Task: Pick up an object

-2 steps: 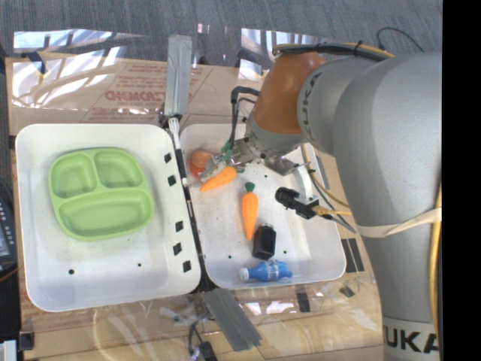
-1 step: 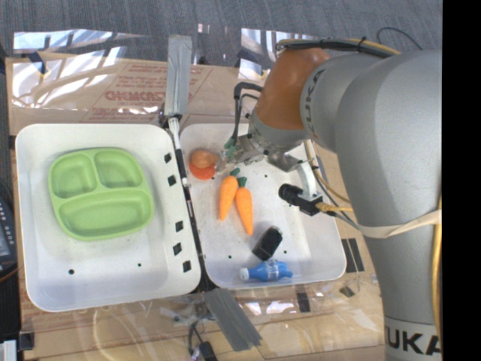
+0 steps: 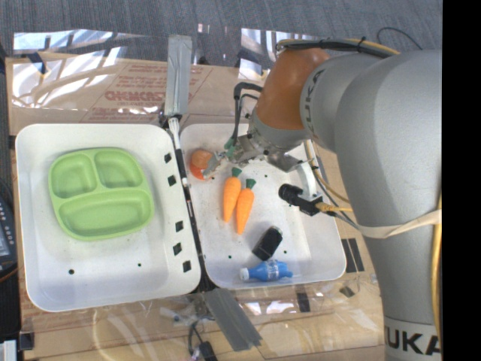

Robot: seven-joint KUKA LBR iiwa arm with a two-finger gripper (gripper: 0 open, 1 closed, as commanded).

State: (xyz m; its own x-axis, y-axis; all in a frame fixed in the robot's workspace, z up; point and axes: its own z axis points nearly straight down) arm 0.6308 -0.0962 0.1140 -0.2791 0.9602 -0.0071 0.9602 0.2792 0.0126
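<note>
my gripper [image 3: 223, 156] | finger spread: cannot tell | orange ball [image 3: 200, 163] just beside, toward left bin | two carrots [image 3: 237, 200] nearer camera

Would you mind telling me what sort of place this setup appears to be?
Probably a robotics lab's grasping test bench: a KUKA arm reaches over two white bins, one holding a green divided plate, the other toy carrots and a small blue bottle.

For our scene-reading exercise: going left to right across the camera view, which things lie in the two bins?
Green divided plate in the left bin → orange round toy → two carrots → black block, all in the right bin. The blue bottle overlaps these in order, so it is left out.
</note>
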